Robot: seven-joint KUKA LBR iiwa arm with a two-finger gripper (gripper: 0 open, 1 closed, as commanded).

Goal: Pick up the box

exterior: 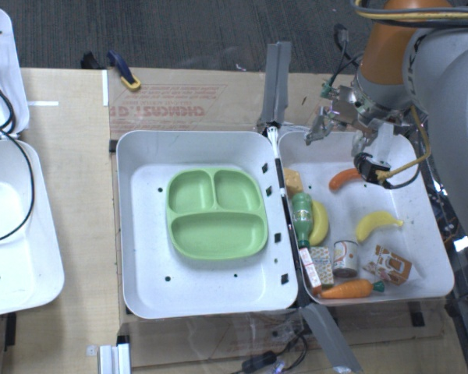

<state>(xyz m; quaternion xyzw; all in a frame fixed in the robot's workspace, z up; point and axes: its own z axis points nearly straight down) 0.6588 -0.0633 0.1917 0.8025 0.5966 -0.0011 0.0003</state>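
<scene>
1. The box (pixel 392 265) — a small brown-and-white carton — lies flat near the front right corner of the right bin (pixel 433 209), tilted a little, with nothing touching it from above. It appears not yet lifted.

2. The gripper (pixel 345 131) hangs over the far end of the same bin, near its back wall and well apart from the box. Whether the jaws stand wide or narrow cannot be told from this angle; nothing can be seen between them.

3. Between gripper and box lie a small orange sausage-like piece (pixel 345 179) and a yellow banana (pixel 377 224). Just beside the box, to its left, stands a small can (pixel 344 258), and a carrot (pixel 348 289) lies along the front wall.

4. The left bin (pixel 140 232) holds a green divided plate (pixel 216 213), which has no part in the task.

5. Judged from this, the task is at its start — the approach, descent, grasp and lift all seem left to do, and the arm would need to travel toward the front of the bin.
</scene>
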